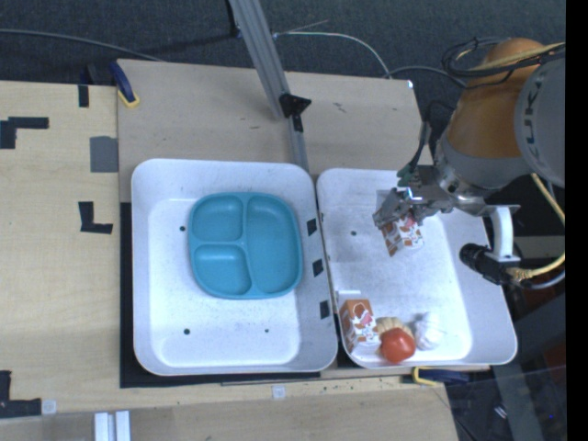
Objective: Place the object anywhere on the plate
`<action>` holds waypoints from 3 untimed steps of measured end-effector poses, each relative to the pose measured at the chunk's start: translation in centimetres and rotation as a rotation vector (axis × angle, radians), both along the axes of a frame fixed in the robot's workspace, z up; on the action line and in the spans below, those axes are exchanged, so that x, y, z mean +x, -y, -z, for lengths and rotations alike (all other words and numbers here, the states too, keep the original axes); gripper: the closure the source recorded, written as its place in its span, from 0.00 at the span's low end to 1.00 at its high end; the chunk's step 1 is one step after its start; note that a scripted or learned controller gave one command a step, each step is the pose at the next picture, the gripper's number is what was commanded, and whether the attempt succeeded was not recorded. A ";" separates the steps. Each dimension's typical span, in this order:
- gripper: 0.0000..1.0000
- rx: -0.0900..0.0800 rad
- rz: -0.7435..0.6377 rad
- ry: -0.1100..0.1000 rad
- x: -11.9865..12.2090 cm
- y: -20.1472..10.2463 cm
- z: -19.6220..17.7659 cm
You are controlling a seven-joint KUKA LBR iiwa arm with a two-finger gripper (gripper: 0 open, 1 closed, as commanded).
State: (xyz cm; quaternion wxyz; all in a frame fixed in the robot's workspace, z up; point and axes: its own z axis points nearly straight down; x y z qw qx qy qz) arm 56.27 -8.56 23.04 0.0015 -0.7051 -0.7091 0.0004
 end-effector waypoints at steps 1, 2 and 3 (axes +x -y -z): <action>1.00 0.001 -0.002 0.000 -0.8 -5.7 -0.5; 1.00 0.000 -0.001 0.000 0.0 -10.4 0.0; 1.00 -0.001 -0.001 -0.002 0.0 -15.6 1.2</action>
